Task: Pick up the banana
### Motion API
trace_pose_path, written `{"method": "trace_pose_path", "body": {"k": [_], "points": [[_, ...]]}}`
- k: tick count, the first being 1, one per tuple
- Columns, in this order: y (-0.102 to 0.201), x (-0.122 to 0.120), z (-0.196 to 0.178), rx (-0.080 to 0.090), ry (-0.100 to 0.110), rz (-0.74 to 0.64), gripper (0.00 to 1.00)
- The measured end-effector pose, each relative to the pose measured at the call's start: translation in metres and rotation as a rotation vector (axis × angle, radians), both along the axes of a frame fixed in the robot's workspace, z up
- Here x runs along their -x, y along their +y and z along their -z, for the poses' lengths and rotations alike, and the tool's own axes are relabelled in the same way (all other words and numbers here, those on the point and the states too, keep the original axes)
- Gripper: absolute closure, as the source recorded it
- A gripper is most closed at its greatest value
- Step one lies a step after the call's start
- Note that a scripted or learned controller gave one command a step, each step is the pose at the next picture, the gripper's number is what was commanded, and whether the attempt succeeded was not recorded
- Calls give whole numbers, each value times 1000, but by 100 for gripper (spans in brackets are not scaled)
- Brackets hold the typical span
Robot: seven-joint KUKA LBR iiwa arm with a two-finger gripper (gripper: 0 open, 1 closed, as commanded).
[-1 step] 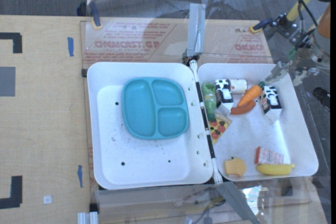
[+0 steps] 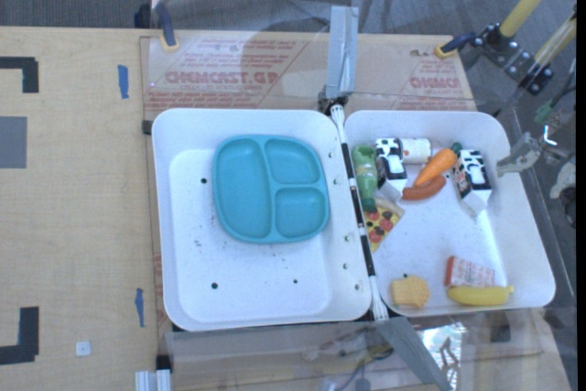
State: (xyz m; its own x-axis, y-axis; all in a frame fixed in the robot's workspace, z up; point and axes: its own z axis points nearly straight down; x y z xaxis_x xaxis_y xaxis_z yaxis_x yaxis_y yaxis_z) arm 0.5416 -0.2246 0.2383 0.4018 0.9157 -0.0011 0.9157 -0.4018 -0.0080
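Note:
The banana (image 2: pixel 479 295) is small and yellow. It lies flat in the right bin (image 2: pixel 522 224), close to that bin's front right corner, with its length running left to right. A red and white packet (image 2: pixel 469 271) lies just behind it, touching or nearly touching it. Nothing lies on top of the banana.
A yellow corn-like piece (image 2: pixel 410 292) sits left of the banana. At the bin's back lie a carrot (image 2: pixel 438 164), a red sausage (image 2: pixel 424 190), two cow-patterned cartons (image 2: pixel 473 174), a green bottle (image 2: pixel 365 171) and a pizza slice (image 2: pixel 380 220). A teal divided plate (image 2: pixel 272 188) lies in the left bin (image 2: pixel 183 224).

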Motion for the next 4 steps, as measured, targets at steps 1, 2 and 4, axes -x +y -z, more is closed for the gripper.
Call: {"method": "trace_pose_path", "body": {"k": [1, 2, 4], "points": [[12, 62, -29, 0, 0, 47, 0], [13, 60, -159, 5, -2, 181, 0], [3, 61, -49, 5, 4, 659, 0]]}}
